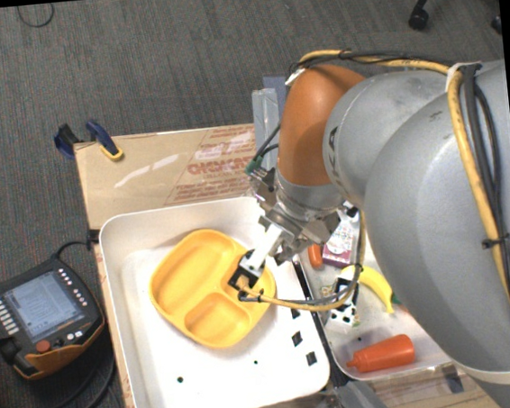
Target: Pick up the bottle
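Observation:
An orange bottle (380,354) lies on its side near the front edge of the right bin (395,372). My gripper (283,239) hangs over the right side of the left bin (125,257), just beside the divider between the bins. It stands up and to the left of the bottle, well apart from it. The large grey arm covers most of the right bin.
A yellow divided plate (202,290) lies in the left bin beside the gripper. The right bin also holds a banana (378,285), a purple and white carton (342,243), a small orange item (315,256) and a die (340,315). A teach pendant (40,316) sits on the floor to the left.

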